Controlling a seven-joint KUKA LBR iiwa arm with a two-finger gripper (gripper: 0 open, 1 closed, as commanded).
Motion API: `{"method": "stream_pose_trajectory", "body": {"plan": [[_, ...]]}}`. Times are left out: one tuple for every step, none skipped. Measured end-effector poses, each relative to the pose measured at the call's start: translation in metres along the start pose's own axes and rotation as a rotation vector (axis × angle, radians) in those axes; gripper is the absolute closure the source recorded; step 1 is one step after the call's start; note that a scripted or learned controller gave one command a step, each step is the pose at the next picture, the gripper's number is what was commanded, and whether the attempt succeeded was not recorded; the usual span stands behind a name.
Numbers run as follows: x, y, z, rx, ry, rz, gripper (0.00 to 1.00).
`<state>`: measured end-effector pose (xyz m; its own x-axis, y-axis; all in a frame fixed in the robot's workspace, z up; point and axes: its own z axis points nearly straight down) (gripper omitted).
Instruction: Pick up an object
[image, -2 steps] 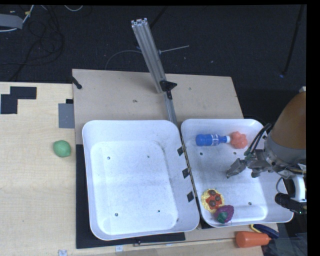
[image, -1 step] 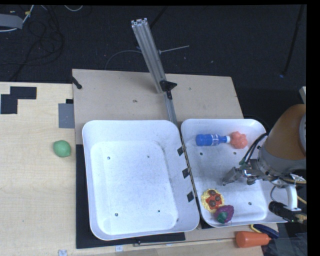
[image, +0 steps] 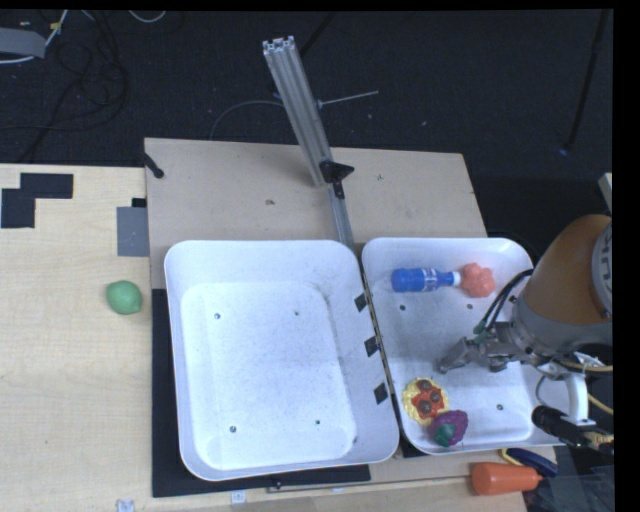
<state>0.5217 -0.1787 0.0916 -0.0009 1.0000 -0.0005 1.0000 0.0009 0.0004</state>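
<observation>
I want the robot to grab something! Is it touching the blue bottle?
Apart. The camera view shows bare white bin floor between the end effector and the blue plastic bottle.

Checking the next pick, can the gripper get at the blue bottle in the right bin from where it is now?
Probably yes. The gripper hangs over the right bin, and the blue bottle lies in the same bin further back, with bare floor between them. Only the orange toy touches the bottle's cap end.
</observation>
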Motion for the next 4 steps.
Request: {"method": "stream_pose_trajectory", "body": {"plan": [[-0.001, 0.0, -0.011, -0.003, 0.0, 0.003, 1.0], [-0.003, -0.001, -0.073, -0.004, -0.001, 0.001, 1.0], [-0.007, -0.001, -0.135, -0.005, -0.001, 0.001, 1.0], [-0.008, -0.007, -0.179, -0.003, -0.001, 0.001, 1.0]]}}
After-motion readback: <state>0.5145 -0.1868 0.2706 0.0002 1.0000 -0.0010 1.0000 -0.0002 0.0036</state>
